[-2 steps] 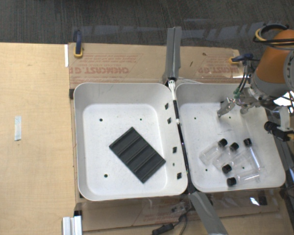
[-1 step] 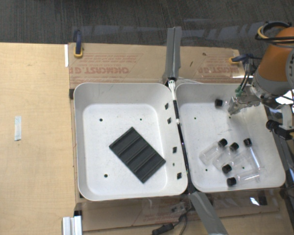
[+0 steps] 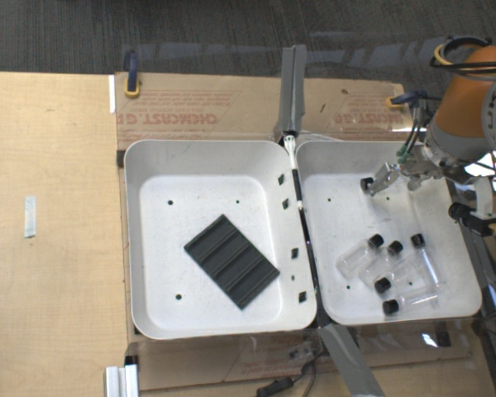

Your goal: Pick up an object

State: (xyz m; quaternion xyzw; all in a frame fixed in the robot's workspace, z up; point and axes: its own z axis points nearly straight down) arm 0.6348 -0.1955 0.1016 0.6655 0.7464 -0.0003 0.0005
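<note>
In the left bin lies a dark ribbed rectangular pad, turned at a slant. The right bin holds several clear plastic vials with black caps, clustered in its near right part. My gripper hangs over the far middle of the right bin, reaching in from the right under the orange band of the arm. It sits well behind the vials and I see nothing between its fingers.
A grey divider bar runs between the two bins at the back. Cardboard sheets lie behind the bins, with clamps at their far corners. A wooden bench top extends to the left.
</note>
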